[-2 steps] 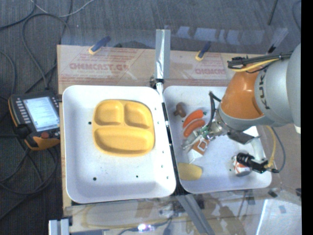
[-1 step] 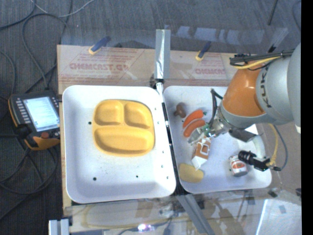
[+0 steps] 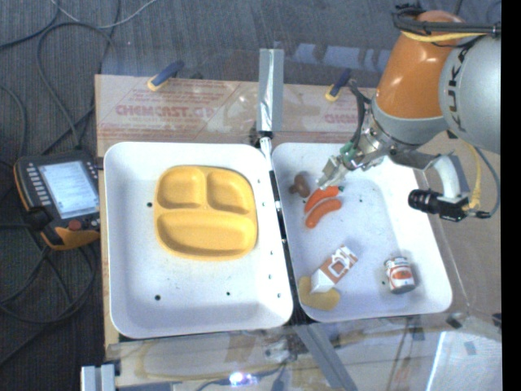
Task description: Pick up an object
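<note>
Overhead view of a two-bin picking table. The tool [image 3: 335, 172] hangs low in the right bin [image 3: 423, 251], just above and to the right of an orange-red sausage pair [image 3: 322, 205], with a small brown ball [image 3: 301, 185] just to the left of the sausages. Whether the tool is released or clenched cannot be told; nothing is seen held in it.

Judged step: the descent onto a target, most likely the sausages. A sound grasp would centre the tool over them, straddle their short width, and keep clear of the brown ball.

Count, relative to the sausages:
- below: one small carton [image 3: 335, 269], one yellow flat piece [image 3: 319, 296] touching it
- below right: one red-labelled can [image 3: 400, 274]
- far left: one yellow divided tray [image 3: 207, 210] in the left bin [image 3: 130, 283]

Two bins; six loose things.
</note>
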